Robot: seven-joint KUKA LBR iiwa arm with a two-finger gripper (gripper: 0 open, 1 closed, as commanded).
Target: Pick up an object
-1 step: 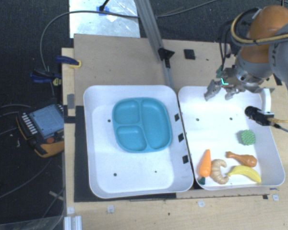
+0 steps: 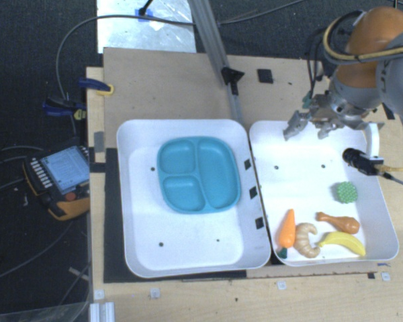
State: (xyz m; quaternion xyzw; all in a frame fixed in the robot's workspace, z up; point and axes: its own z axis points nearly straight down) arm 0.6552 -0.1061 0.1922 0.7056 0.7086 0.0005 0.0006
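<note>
My gripper (image 2: 308, 129) hangs over the far edge of the right bin (image 2: 302, 180), fingers spread apart and open, with nothing between them. Near that bin's front lie an orange carrot (image 2: 287, 228), a tan shrimp-like toy (image 2: 307, 239), a yellow banana (image 2: 343, 243) and a brown drumstick (image 2: 338, 222). A green knobbly ball (image 2: 346, 192) rests by the right wall. All of these lie well in front of the gripper.
The left bin (image 2: 141, 247) holds a blue divided plate (image 2: 198, 174). A grey pole (image 2: 211, 35) slants across the bench behind the bins. Clamps and a handheld device (image 2: 59, 180) lie off the bench at the left.
</note>
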